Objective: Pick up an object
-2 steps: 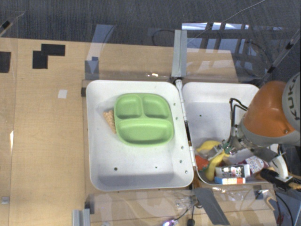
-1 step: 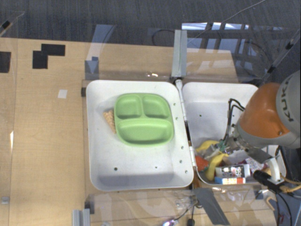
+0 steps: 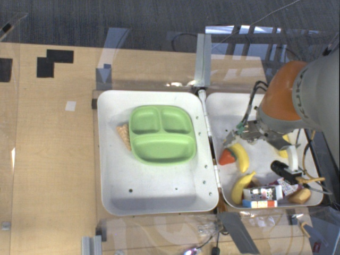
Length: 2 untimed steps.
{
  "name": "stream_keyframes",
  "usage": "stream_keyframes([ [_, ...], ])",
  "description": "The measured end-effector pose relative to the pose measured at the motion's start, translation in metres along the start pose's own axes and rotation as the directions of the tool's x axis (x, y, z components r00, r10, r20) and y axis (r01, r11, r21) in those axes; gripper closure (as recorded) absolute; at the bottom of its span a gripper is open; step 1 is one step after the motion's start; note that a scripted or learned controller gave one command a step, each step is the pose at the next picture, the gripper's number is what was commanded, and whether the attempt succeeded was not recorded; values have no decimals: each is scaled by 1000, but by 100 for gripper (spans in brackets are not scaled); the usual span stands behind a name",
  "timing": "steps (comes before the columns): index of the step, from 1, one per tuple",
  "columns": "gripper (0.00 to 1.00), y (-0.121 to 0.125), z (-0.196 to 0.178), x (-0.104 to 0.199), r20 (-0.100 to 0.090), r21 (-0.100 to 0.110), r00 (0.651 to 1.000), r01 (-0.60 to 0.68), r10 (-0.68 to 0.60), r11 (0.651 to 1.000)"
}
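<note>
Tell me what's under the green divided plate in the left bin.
A tan, speckled item pokes out from under the green plate's left edge, lying on the left bin's white floor. Most of it is covered, so what it is cannot be told.

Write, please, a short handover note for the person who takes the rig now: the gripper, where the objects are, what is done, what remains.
Gripper: low in the right bin, just above a banana; whether it grips anything cannot be seen.
Objects: a red piece touches that banana; a second banana and mixed small items lie at the right bin's near edge. The left bin holds a green divided plate.
Done: no pick visible.
Left: grasp one object and lift it.
</note>
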<state>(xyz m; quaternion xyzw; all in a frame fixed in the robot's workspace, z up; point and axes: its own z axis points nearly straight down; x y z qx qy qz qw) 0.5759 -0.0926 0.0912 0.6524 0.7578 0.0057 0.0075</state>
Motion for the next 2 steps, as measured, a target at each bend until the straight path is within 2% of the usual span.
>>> stream_keyframes([
  [1,100,3,-13,3,-3,-6,1000,9,-9,1000],
  [2,100,47,-95,47,-2,12,996,-85,85,996],
])
